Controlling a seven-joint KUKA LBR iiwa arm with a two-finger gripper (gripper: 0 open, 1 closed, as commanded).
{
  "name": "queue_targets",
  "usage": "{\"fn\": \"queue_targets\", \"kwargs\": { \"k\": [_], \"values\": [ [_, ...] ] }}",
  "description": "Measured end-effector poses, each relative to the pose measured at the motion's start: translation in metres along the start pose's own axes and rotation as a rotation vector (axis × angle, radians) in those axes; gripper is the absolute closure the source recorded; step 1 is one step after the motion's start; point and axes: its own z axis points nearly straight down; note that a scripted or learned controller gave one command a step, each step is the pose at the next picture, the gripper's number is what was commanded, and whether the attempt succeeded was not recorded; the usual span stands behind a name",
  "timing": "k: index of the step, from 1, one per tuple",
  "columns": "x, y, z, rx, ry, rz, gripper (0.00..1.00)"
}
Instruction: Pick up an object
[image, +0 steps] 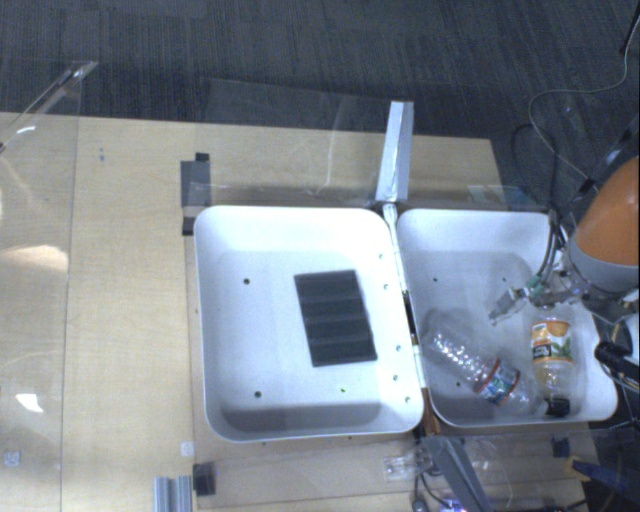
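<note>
A: Bottles (470, 362) lie in your right bin (455, 240), jaws just above them.

B: Jaws (510, 305) hang apart, clamped on nothing, presumably poised for a grab.

The pale wooden desk (110, 330) fills the left and centre of the frame. Two shallow white bins rest on it side by side: the left bin (230, 330) mid-frame, the right bin (450, 250) at right.
</note>
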Motion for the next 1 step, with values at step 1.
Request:
{"fn": "queue_targets", "kwargs": {
  "k": [1],
  "values": [
    [0.0148, -0.0077, 0.0129, -0.006, -0.004, -0.248, 0.00]
  ]
}}
